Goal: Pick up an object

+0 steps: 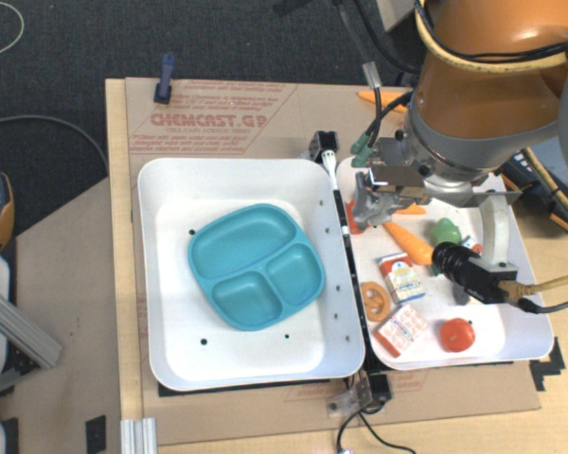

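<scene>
You've got several candidates, all in the right bin point(523, 322). Closest to the gripper point(369, 204) is a carrot point(409, 242): orange, tapered, lying on a slant at the gripper's 4 o'clock, just beside it and not held. A green piece point(445, 230) sits at the carrot's 2 o'clock. Below the carrot there's a small red-and-white carton point(400, 277), w/ a brown pretzel point(375, 299) at its 8 o'clock and a pink checked packet point(401, 329) at its 6. A red tomato point(457, 335) lies at the packet's 3 o'clock.

The gripper hangs over the bin's 10 o'clock corner, next to the divider; can't tell its state from this angle.

The left bin point(161, 334) holds only a teal divided plate point(256, 268), approx. centred.

Both bins rest on a cardboard sheet point(218, 112) w/ red print, a blue clip point(164, 78) on its 12 o'clock edge. Dark carpet point(47, 93) surrounds it at 9 and 12.
</scene>
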`<state>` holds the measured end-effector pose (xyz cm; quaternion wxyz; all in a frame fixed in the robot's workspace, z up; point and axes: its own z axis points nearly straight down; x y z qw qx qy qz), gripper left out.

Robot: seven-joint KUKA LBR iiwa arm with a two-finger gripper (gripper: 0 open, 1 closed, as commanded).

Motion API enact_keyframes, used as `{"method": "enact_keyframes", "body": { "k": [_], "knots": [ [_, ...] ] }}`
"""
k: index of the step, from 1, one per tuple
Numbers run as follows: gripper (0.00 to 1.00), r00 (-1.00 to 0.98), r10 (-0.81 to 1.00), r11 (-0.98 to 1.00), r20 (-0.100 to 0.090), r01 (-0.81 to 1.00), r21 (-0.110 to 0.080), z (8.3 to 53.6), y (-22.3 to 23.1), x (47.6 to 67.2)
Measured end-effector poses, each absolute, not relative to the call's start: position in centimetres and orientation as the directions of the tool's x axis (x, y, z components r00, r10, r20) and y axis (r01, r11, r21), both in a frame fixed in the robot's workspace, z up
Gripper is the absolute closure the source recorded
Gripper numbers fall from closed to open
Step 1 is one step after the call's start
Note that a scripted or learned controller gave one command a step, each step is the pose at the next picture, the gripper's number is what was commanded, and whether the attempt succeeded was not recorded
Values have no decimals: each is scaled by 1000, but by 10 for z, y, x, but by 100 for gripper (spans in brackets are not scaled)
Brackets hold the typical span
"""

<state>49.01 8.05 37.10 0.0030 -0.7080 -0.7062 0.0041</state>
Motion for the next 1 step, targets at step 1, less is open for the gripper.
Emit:
{"method": "enact_keyframes", "body": {
  "k": [1],
  "knots": [
    [100, 0, 1000, 0, 2, 1000, 9, 440, 71, 480]
  ]
}}
